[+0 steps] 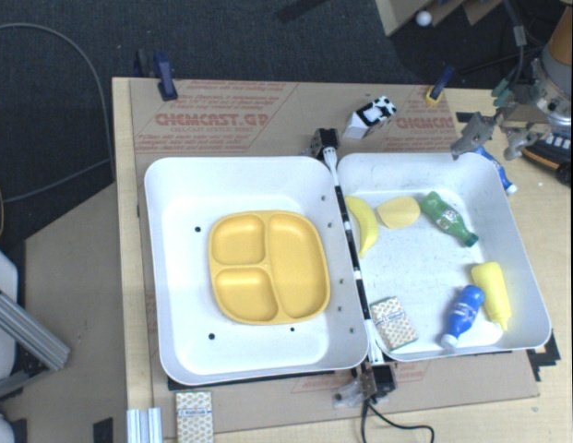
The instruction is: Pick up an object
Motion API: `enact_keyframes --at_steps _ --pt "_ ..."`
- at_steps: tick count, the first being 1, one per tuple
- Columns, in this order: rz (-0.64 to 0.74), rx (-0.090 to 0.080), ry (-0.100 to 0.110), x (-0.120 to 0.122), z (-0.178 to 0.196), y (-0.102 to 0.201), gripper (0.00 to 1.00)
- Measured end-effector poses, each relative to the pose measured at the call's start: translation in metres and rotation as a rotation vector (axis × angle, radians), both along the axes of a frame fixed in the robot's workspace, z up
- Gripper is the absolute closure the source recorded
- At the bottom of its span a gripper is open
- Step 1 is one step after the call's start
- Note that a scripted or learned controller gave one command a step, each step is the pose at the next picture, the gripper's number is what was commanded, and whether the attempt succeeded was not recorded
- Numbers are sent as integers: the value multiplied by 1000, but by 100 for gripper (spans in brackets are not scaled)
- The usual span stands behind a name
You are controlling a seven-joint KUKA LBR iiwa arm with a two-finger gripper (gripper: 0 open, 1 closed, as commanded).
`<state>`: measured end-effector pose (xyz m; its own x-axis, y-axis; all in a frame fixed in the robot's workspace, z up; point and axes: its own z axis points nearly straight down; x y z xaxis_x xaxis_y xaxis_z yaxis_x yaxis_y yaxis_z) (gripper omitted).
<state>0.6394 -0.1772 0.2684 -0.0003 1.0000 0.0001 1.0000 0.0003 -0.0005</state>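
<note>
The right bin (521,247) holds a yellow banana (363,222), a pale yellow round piece (398,212), a green bottle (448,218), a yellow bottle (492,293), a blue bottle (463,313) and a small patterned box (393,322). A yellow divided plate (268,266) lies in the left bin (171,210). My gripper (494,140) hangs above the right bin's far right corner, beyond the green bottle. It is open, with nothing between its fingers.
A black-and-white toy (373,114) sits on the cardboard behind the bins. Blue clamps (163,75) (440,83) grip the board's far edge. Another small box (194,413) lies at the front left. A blue item (497,170) rests at the right bin's far rim.
</note>
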Motion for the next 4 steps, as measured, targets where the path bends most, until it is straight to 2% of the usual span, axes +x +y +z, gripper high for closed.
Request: enact_keyframes --at_steps 1,2,3,4 --pt "0 0 2 -20 -133 -47 0" --pt "1 4 2 -37 -184 -35 0" --pt "-1 1 0 -36 -173 -36 100" --pt "1 -1 -3 -7 -114 -22 100"
